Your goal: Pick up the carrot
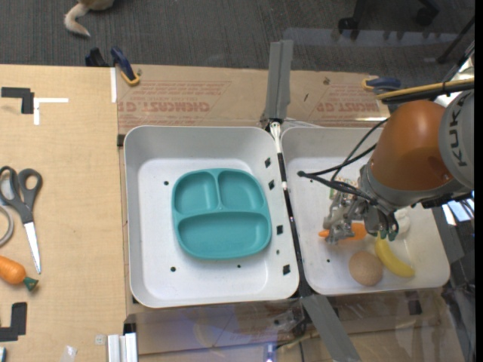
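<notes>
The gripper hangs low in the right bin, pointing down, and its fingers stand close on either side of the carrot, an orange piece lying across the bin floor right under the fingertips. Whether they actually press on it I cannot tell, since the wrist and cables hide part of the contact.

Just right of the gripper and a little nearer the camera lie a yellow banana and, touching it, a tan round potato.

Left of the gripper, past the bin walls, the left bin holds a teal plate with 3 compartments.

Well to the left of that, on the wooden bench, are a pair of scissors and a 2nd carrot-like toy.

Above the gripper rises the arm with its orange band.
</notes>
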Controlling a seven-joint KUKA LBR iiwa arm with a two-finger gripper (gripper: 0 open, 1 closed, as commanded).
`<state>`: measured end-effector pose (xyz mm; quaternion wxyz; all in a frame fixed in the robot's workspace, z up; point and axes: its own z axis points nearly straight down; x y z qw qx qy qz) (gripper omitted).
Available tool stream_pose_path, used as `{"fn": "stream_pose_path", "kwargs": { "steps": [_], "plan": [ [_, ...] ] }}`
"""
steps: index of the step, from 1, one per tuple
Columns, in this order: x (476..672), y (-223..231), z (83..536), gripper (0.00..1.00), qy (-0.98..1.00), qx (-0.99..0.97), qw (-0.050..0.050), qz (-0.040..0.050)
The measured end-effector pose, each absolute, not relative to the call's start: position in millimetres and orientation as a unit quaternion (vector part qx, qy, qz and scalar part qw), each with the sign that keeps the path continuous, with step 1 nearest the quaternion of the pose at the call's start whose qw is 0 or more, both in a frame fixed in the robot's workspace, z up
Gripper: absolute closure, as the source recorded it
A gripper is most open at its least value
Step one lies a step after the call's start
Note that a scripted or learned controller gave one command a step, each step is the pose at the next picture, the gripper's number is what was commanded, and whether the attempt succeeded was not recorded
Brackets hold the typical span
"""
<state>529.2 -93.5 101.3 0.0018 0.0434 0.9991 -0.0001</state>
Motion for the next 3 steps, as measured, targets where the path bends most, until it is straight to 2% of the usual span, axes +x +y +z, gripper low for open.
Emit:
{"fn": "stream_pose_path", "kwargs": {
  "steps": [1,2,3],
  "plan": [
    [494.7,-117.0,218.5,1.00,0.999,0.040,0.002,-0.0003],
    [544.5,-84.8,218.3,1.00,0.996,0.087,0.001,0.0000],
    [517.6,-112.8,345.0,1.00,0.997,0.073,0.002,-0.0004]
  ]
}}
